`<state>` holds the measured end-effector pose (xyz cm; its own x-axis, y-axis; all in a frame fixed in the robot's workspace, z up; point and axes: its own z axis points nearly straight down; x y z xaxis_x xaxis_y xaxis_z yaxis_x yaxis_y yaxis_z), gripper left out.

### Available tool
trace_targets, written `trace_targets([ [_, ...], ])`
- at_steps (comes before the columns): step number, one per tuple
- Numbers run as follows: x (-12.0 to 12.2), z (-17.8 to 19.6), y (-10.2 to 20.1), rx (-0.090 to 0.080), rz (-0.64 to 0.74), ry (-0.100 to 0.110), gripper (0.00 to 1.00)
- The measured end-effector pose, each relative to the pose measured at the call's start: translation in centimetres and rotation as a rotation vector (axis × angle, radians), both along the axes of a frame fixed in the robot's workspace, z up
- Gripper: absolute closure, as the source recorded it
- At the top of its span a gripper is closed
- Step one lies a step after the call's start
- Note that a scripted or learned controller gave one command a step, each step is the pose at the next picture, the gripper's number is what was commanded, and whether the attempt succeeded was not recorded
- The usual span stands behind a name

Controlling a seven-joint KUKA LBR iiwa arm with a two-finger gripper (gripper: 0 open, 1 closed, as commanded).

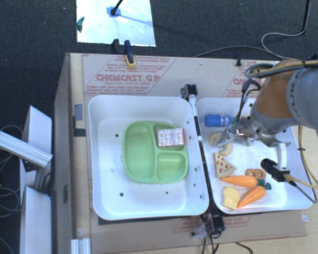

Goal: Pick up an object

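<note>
My gripper (229,135) hangs low in the right bin (294,202), near its back left part. Right at its tip lies a small beige piece (218,139); whether they touch I cannot tell. A blue bottle (217,120) lies just behind the gripper. In front of it are a toy pizza wedge (222,165), two orange carrots (239,181) (251,196), a pretzel (254,173) and a yellow waffle-like piece (231,197). The grey arm with its orange band (273,97) covers the bin's back right part.
The left bin (108,194) holds a green divided plate (148,160) with a pink-and-white patterned block (170,137) on its back right compartment. A black divider rail (200,142) runs between the bins. Cables trail along the bench's right side.
</note>
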<state>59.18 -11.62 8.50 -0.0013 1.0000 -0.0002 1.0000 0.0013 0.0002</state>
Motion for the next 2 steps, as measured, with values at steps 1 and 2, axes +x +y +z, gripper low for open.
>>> trace_targets([
  [1, -3.1, -0.1, 3.0, 0.0, 0.001, 0.0, 0.0],
  [2, 1.8, 0.0, 3.4, 0.0, 0.002, -0.003, 0.0],
])
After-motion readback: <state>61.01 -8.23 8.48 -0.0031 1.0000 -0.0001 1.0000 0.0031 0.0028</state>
